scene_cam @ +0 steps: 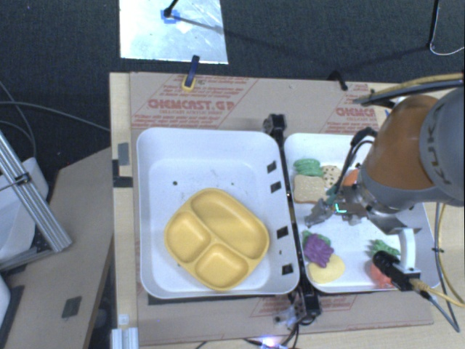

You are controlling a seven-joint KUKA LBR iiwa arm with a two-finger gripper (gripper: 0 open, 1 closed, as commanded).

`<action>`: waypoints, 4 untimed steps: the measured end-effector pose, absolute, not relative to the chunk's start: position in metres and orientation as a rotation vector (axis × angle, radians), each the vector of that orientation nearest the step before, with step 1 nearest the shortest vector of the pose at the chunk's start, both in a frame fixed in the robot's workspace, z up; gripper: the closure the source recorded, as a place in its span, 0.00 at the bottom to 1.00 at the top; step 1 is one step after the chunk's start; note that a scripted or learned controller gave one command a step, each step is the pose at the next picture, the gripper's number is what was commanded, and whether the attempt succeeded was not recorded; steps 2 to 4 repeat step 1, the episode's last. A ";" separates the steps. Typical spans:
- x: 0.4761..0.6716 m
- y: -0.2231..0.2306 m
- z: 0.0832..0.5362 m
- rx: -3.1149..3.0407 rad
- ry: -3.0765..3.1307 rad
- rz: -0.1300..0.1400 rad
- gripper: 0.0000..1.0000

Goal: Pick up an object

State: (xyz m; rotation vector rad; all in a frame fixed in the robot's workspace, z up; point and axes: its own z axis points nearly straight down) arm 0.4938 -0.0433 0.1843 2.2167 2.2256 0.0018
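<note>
The right bin (356, 145) holds several toy foods. A green leafy piece (307, 166) lies at its far left, with a tan toast slice (308, 188) and a dotted cracker (330, 173) beside it. Purple grapes (318, 249) and a yellow disc (328, 270) lie near the front left. My gripper (318, 214) reaches in from the right and sits between the toast and the grapes, just above the grapes. Nothing shows held in it. The arm's orange band (396, 140) covers the middle of the bin.
The left bin (211, 147) holds a yellow three-compartment plate (216, 237). At the right bin's front right lie a green piece (383, 249) and a red-orange piece (378, 271) beside a black cable part (398, 273). An orange bit (351, 174) peeks out by the arm.
</note>
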 end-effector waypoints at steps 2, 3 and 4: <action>0.513 0.094 0.184 2.203 2.243 0.010 0.00; 0.513 0.094 0.184 2.203 2.243 0.010 0.00; 0.513 0.094 0.184 2.203 2.243 0.010 0.00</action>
